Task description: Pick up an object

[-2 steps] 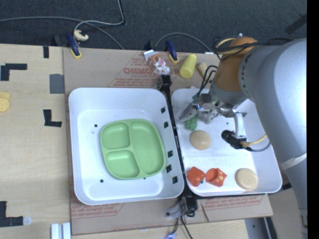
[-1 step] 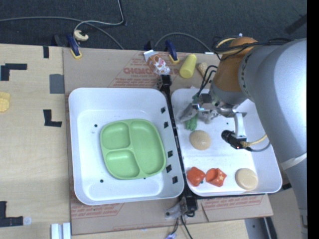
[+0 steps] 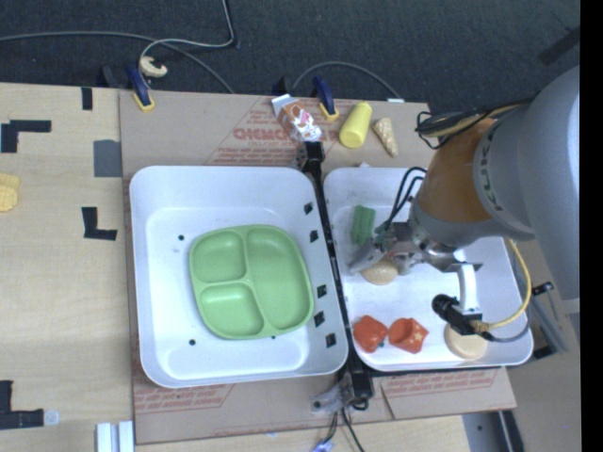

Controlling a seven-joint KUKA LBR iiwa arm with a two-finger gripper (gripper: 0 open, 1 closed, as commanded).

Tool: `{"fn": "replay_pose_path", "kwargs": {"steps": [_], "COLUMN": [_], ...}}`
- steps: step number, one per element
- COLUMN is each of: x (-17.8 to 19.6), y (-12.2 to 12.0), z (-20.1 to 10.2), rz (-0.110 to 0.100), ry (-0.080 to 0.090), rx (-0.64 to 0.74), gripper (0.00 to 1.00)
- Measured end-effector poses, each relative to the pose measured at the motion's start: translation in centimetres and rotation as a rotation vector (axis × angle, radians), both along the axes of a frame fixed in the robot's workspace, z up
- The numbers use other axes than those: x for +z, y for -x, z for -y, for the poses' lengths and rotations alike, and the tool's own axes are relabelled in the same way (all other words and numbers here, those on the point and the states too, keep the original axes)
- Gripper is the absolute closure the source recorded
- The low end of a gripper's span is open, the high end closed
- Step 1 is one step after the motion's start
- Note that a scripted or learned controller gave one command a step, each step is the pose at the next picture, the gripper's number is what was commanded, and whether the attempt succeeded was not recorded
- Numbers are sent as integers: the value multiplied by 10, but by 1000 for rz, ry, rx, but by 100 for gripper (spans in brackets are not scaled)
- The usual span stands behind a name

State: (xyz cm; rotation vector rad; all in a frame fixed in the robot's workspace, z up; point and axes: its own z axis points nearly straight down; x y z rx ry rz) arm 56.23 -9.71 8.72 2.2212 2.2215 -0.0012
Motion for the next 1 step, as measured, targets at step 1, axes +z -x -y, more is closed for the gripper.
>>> {"fn": "replay_pose_path", "kwargs": {"steps": [1], "x": [11], "y": [-2], "z": [0], "rz": [3], "ry": [0], "rx": [1], "gripper": [100]}}
